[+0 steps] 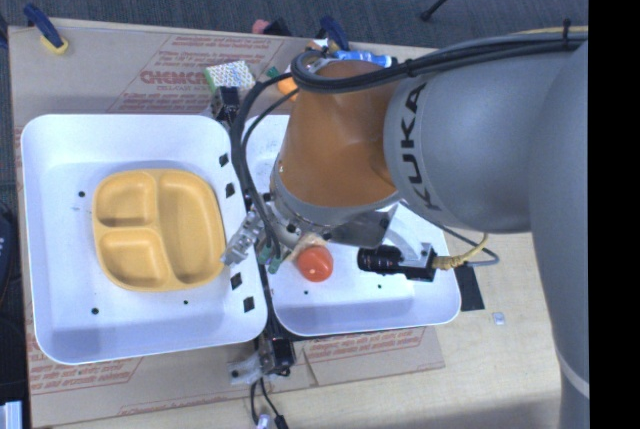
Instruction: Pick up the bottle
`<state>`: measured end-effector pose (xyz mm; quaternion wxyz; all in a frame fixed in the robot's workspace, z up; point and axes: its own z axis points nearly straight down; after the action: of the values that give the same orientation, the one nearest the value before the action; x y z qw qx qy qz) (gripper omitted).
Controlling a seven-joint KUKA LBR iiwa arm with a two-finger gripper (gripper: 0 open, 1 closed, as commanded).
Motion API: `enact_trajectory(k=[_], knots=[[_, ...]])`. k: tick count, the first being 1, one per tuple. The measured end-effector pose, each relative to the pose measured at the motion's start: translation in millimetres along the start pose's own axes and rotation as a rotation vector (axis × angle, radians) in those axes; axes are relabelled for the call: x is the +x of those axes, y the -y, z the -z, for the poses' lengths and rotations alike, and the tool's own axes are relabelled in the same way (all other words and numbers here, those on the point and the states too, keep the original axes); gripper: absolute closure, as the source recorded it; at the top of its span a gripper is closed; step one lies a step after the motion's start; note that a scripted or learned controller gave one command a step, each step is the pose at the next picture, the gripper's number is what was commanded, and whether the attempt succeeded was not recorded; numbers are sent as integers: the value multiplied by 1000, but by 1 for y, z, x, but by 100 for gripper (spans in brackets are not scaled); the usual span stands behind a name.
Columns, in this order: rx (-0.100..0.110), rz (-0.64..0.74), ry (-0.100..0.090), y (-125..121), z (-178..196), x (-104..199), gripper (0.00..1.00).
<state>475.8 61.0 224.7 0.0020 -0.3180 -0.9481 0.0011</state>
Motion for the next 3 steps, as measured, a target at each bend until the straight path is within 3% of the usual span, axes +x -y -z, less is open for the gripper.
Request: enact_trajectory(k=[1,2,3], knots=[[-2,-94,2,-63,-9,48,100],[-3,126,5,-43,97,32,100],[1,392,1,-112,1,79,100]])
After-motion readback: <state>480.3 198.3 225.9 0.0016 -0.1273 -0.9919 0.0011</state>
